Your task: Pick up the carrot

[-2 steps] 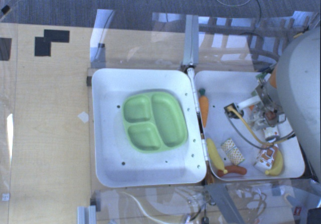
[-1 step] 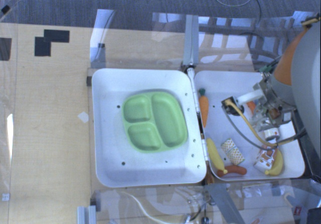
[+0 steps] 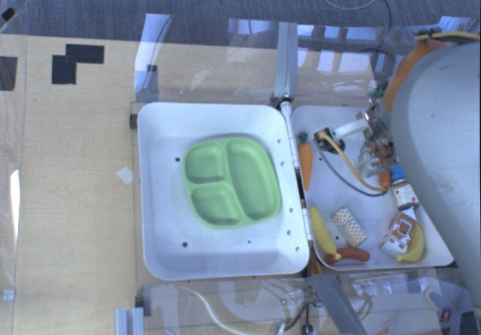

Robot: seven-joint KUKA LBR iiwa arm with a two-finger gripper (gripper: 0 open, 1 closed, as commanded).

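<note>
carrot (image 3: 305,164) lying along right bin's (image 3: 443,251) left wall, long axis running near-to-far | jaws (image 3: 373,147) hovering well to its right | jaw state: cannot tell

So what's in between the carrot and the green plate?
In the camera view, the raised white rims where the two bins meet lie between the carrot and the green plate, plus a strip of bare white bin floor.

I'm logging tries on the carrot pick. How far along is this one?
Nothing looks done yet: the carrot lies flat in the right bin, against its left wall. In hand: the gripper sits over that bin's far right part, apart from the carrot, with nothing visibly held. Left: reach the carrot, grip it and lift it.
</note>
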